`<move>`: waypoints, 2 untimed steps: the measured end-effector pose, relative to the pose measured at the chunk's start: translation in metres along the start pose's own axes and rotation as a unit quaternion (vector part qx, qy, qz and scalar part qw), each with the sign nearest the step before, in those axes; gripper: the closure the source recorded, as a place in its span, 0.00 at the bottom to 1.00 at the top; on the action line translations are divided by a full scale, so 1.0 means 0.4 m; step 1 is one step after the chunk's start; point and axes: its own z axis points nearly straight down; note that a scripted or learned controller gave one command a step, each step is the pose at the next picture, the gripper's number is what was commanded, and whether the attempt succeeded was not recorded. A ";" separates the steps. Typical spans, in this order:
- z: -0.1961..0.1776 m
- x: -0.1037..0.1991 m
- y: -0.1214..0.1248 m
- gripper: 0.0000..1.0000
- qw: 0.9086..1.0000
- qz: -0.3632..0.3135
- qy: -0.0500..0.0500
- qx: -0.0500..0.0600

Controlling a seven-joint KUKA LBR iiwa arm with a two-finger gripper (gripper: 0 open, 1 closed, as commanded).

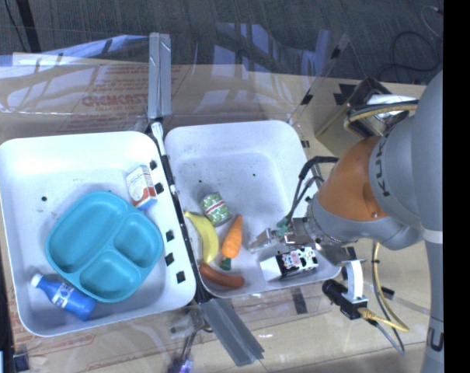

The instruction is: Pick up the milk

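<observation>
Cow-spotted milk carton [298, 260], label illegible

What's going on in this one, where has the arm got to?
The gripper is down in the right bin, at its near right corner, right over the milk carton, which lies on the bin floor. Nothing shows the carton lifted yet. A banana, a carrot, a sausage and a small can lie beside it. The left bin holds a blue tray.

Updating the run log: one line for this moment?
arm: over right bin | gripper: at milk | grasp: unconfirmed | milk: in bin
</observation>
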 end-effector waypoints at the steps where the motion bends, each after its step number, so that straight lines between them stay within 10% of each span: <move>1: 0.023 0.021 0.000 0.00 0.992 -0.128 0.001 0.001; 2: 0.021 -0.017 0.004 0.00 0.997 -0.072 -0.001 -0.002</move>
